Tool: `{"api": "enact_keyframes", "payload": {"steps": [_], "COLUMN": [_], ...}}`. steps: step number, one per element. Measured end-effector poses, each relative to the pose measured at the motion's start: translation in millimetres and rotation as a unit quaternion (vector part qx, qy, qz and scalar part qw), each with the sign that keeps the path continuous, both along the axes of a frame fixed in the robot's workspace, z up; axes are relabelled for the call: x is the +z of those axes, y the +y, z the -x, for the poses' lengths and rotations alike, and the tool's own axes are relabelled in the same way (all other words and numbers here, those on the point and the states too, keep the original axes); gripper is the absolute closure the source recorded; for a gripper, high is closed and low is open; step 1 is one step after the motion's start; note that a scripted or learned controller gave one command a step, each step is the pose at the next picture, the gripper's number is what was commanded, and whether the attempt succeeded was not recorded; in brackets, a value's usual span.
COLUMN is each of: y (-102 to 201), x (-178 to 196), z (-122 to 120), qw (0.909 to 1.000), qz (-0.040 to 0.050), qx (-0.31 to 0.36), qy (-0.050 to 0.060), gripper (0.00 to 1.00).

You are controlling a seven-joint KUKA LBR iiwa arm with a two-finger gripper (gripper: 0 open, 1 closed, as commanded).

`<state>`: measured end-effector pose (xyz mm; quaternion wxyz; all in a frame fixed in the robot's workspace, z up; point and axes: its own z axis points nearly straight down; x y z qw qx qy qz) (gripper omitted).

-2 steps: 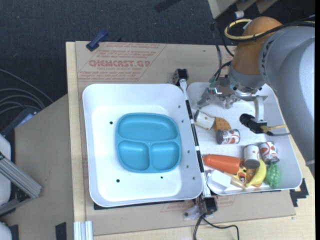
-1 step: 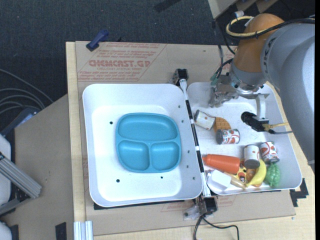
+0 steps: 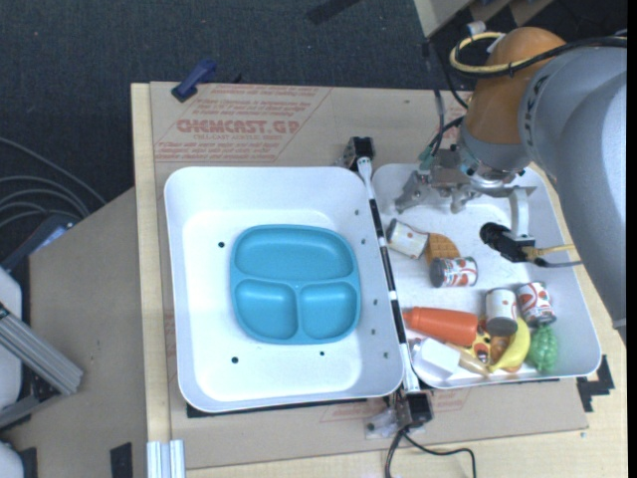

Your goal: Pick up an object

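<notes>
Camera view shows the grey two-finger gripper (image 3: 435, 194) low over the far end of the right white bin (image 3: 575, 312), its metal fingers spread wide with nothing between them. Just nearer the viewer lie a small white cup (image 3: 406, 237) and a red-and-white can (image 3: 454, 272). Farther off sit an orange carrot (image 3: 442, 323), a yellow banana (image 3: 514, 347), partly overlapped, and more cans. Well left, a blue divided plate (image 3: 295, 282) rests in the left white bin (image 3: 189, 297).

One fixed overhead camera, slanted down, both bins (image 3: 189, 297)
</notes>
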<state>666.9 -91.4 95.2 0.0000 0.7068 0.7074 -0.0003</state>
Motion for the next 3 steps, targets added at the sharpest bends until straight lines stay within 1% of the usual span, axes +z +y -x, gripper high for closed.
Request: {"api": "enact_keyframes", "payload": {"steps": [1,2,3], "y": [0,-1,-1], "x": [-10,-10,0], "z": [1,3,2], "qw": [1.0000,1.0000,1.0000], "qz": [-0.0004,-0.0003,-0.0002], "qx": [0.000,0.000,0.000], "qy": [0.001,0.001,0.000], "gripper": [0.00,0.00,1.00]}}
